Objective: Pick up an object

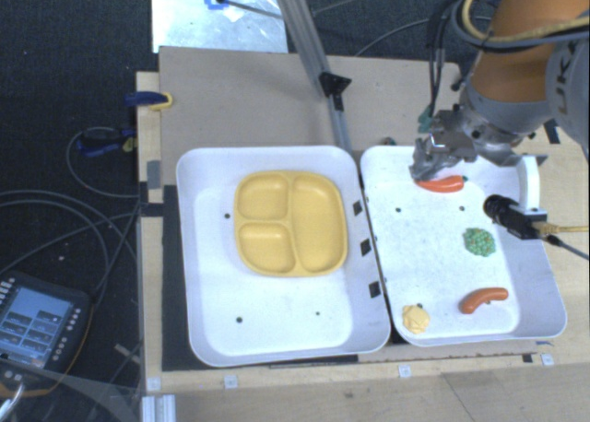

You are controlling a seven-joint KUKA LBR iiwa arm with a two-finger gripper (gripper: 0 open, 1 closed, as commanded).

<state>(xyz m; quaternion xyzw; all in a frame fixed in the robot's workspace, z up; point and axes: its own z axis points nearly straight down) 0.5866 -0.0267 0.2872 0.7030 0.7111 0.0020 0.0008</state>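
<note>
**Camera view, looking down at a slant.** The bench [240,98] carries two shallow white bins side by side. The left bin [207,254], centre-left of the frame, holds a yellow plate [290,224] with three compartments, lying flat in the bin's upper half.

The right bin [415,245], centre-right, holds four small things, all apart from one another.
- A red-orange elongated piece [442,184] lies near the bin's upper edge.
- A green lump [478,241] lies right of the bin's middle.
- An orange-brown sausage shape [484,299] lies at lower right.
- A pale yellow lump [416,319] sits in the lower left corner, close to the wall. Its form is too small to make out.

The arm [525,33] enters from the upper right, its orange band cut off by the top and right edges of the frame. The gripper [431,164] hangs low over the upper part of the right bin. Its tip meets the left end of the red-orange piece and overlaps that piece's upper edge in the picture. Whether the two touch cannot be told. From this angle the pincer reads as a blurred grey mass, so its width cannot be told either.

A grey metal pole [300,24] slants from the top of the frame down towards the gap between the bins' upper corners, hiding a strip of bench. At lower left a handheld control unit [32,319] with a lit screen is cut off by the frame's edge.
</note>
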